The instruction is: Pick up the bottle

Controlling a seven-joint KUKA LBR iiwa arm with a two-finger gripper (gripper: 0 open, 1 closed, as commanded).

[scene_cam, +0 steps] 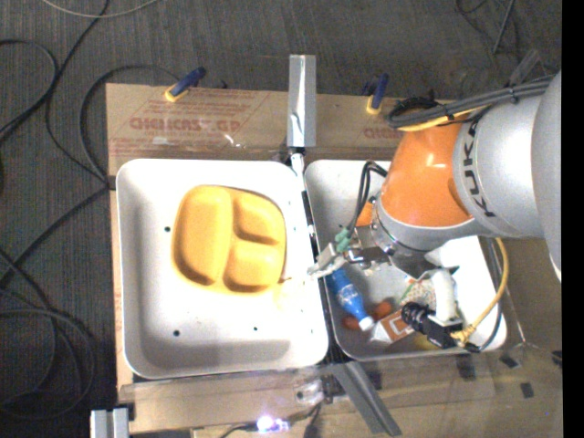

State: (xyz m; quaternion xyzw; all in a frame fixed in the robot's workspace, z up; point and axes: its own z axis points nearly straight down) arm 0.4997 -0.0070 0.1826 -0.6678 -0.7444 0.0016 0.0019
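A small blue bottle (pixel 348 295) with a white cap lies on its side in the right bin (pixel 486 334), near that bin's left wall, cap pointing toward the front. My gripper (pixel 332 255) hangs low over the bin's left side, just above and behind the bottle's blue end. From this angle nothing can be made out between the gripper and the bottle. The wrist and the orange band cover the back half of the bin.
The left bin (pixel 146 336) holds a yellow compartment tray (pixel 230 237). By the bottle's cap lie a small red piece (pixel 351 323) and a brown item (pixel 392 328). A pale patterned object (pixel 427 288) sits further right. A divider wall (pixel 310 231) separates the two bins.
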